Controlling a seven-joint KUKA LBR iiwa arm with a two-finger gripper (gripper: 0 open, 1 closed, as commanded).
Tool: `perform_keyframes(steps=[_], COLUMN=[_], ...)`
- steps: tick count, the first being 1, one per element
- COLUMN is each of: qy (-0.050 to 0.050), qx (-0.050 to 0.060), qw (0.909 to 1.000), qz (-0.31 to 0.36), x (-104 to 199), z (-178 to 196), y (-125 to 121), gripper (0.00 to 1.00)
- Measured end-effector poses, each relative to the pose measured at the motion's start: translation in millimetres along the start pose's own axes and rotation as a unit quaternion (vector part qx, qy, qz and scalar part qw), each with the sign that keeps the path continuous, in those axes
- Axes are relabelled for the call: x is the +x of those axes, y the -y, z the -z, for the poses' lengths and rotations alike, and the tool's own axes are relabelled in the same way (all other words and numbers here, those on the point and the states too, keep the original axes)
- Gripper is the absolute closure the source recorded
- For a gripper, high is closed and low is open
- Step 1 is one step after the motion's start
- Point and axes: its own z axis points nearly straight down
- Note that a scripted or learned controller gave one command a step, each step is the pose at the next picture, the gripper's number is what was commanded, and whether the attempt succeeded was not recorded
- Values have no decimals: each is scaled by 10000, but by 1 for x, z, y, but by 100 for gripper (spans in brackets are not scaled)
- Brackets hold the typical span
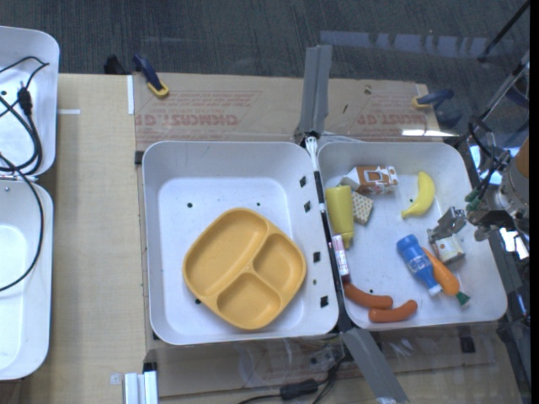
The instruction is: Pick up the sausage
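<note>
The gripper (446, 227), whether open or closed I cannot tell, hangs over the right bin (472, 305), well apart from the sausage (381, 304) along its near wall, likely light, smooth and best pinched mid-length.

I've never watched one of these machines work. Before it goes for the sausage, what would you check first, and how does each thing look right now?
1. Sausage in plain sight, lying in the right bin near its front wall: ok.
2. Nothing lying on top of the sausage: ok.
3. Tool above the sausage: not ok, it hangs further right and back, near the carrot.
4. Tool open and ready: cannot tell.
5. Room around the sausage: not ok, the marker ends close beside it and the bin wall is near.
</note>
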Motion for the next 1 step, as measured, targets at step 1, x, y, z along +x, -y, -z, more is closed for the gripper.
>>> perform_keyframes(steps=[1], qy=[2], qx=[0], qw=[9908], qz=[-1357], x=[0], z=[-21], y=[-13], gripper=[0])
